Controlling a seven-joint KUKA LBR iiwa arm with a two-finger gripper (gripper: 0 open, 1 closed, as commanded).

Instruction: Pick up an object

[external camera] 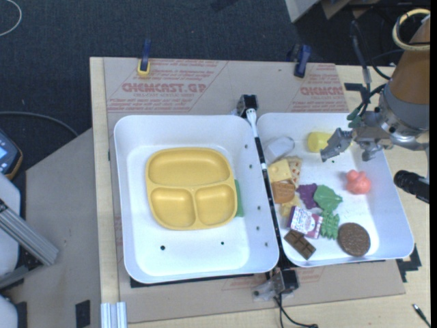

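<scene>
At the bottom of the frame, the bench (205, 299) shows its brown board edge. Two white bins sit on it side by side.

The right bin (389, 241) is full of small toys. Closest to the bottom edge lie a brown chocolate bar (299, 244) and a round brown cookie (354, 238). Just above them is a small purple and white packet (305, 221), touching a green toy (328, 209). A purple toy (308, 195) sits right beside the green one. A little higher are a brown bread piece (283, 191) and a pale yellow cracker (284, 170). A pink toy (357, 182) lies alone toward the right side of this bin.

The left bin (133, 251) holds a yellow plate (191, 186) with three parts. A thin green thing (237, 197) peeks out at the plate's right edge.

Higher up in the right bin, a clear cup (280, 146) lies near the wall between the bins. A yellow toy (317, 141) rests near the top of this bin.

The gripper (347, 144) hangs over the upper right of the right bin. One dark finger (333, 147) points down to the left, just beside the yellow toy. I cannot tell if they touch. The other finger (373, 147) is to the right, so the fingers are spread apart. Nothing sits between them. The pink toy lies below them, apart.

The grey arm with its orange band (413, 80) comes in from the upper right of the frame.
</scene>
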